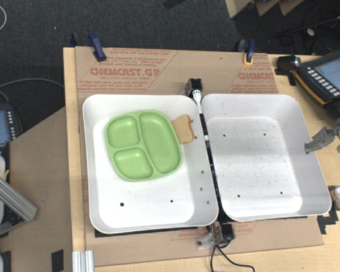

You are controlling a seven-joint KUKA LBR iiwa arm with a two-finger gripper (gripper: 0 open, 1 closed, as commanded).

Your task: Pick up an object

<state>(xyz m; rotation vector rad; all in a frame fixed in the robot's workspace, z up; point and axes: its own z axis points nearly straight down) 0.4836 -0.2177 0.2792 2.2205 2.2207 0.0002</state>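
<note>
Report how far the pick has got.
Nothing looks done: the green plate and the tan piece beside it both lie in the left bin. The gripper sits at the right bin's edge, holding nothing visible. The whole pick remains.

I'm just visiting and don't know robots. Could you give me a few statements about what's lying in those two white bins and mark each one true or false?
1. A green divided plate lies in the left bin. True.
2. The plate has three compartments. True.
3. A small tan object lies in the right bin. False: it lies in the left bin, at the plate's right edge, near the divide between the bins.
4. The tan object sits inside one of the plate's compartments. False: it is beside the plate, on the bin floor or just at the plate's rim.
5. The gripper is at the right bin's right edge, away from both objects. True.
</note>
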